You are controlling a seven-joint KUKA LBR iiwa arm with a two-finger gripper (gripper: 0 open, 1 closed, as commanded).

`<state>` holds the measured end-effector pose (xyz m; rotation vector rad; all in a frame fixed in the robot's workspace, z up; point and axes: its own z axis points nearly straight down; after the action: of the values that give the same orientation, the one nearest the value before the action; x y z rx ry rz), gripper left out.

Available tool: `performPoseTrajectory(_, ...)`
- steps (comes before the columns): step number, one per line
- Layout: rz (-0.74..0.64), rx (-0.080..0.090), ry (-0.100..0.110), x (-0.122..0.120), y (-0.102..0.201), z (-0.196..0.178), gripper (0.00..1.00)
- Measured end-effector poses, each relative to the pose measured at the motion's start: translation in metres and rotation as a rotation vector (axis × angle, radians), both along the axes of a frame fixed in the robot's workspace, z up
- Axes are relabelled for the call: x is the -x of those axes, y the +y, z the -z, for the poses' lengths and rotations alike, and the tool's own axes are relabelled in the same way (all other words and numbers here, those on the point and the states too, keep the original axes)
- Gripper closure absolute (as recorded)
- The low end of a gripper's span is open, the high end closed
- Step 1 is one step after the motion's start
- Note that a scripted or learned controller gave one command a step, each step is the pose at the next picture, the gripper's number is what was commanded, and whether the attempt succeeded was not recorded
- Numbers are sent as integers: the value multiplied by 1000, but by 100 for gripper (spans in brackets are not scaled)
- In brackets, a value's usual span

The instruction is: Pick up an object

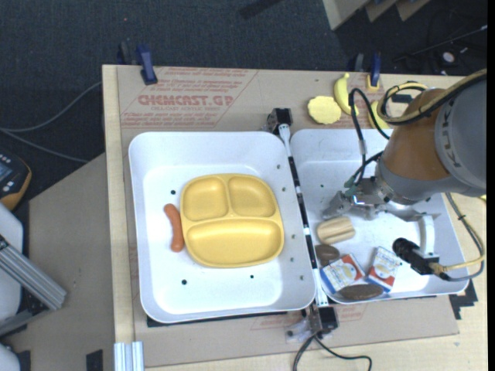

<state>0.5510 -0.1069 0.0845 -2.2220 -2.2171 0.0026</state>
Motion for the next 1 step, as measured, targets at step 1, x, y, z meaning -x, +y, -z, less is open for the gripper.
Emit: performPoseTrajectory(1,-1,-1,1,20,10,0,0)
